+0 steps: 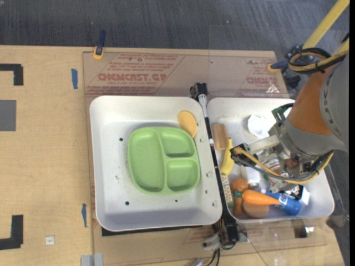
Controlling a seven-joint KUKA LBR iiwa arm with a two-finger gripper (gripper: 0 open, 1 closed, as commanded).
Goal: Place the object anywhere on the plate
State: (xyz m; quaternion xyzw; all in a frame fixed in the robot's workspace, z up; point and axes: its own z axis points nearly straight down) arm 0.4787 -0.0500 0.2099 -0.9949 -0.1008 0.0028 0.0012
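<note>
A light green plate (163, 159) with three compartments lies in the middle of the left bin (105, 126). A small yellow-orange piece (188, 122) rests on the bin floor at the plate's far right corner, touching or just off its rim. My gripper (273, 160) hangs low over the middle of the right bin (328, 204), under the grey wrist and orange band, with cables looped around it. Toy foods lie around and beneath it. The wrist hides whatever sits directly under the gripper.
The right bin holds a brown block (220, 135), a yellow banana (227, 158), an orange carrot (259, 198), a blue item (288, 205) and a white piece (257, 125). A black divider bar (208, 132) runs between the bins.
</note>
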